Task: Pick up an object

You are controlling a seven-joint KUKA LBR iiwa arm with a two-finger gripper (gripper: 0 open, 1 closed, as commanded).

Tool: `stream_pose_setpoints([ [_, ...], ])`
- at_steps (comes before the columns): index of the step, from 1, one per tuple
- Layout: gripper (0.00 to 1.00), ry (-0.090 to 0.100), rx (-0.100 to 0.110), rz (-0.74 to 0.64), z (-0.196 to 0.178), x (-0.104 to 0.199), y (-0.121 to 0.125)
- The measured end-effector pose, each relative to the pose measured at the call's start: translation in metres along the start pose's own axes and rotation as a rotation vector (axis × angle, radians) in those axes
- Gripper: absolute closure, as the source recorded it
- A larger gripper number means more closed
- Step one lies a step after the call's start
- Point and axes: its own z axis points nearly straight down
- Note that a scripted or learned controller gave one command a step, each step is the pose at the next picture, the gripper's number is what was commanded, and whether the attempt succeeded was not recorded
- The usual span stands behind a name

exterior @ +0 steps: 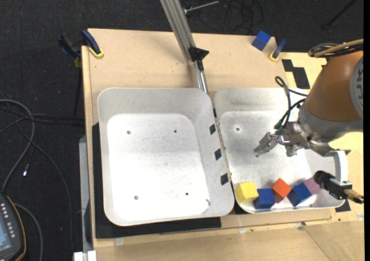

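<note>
A: Counter (144,58), two bins; blocks (277,191) along the right bin's (248,104) near edge.

B: Tool (265,145) hovers above them; open or closed, we can't tell. Blocks look light, rigid; we'd pinch flat sides.

Over the right white bin (248,110) the gripper (265,145) hangs above bare floor, well apart from 5 blocks along the near wall: yellow block (246,190), blue block (265,197), orange block (281,188), dark blue block (300,194), purple block (312,185).
</note>
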Motion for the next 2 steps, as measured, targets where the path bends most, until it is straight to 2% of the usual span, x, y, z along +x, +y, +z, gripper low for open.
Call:
stream_pose_setpoints([
  [1, 0.0, 0.001, 0.001, 0.004, 0.087, 0.016, -0.028],
  [2, 0.0, -0.003, -0.007, 0.0, -0.02, -0.022, 0.015],
])
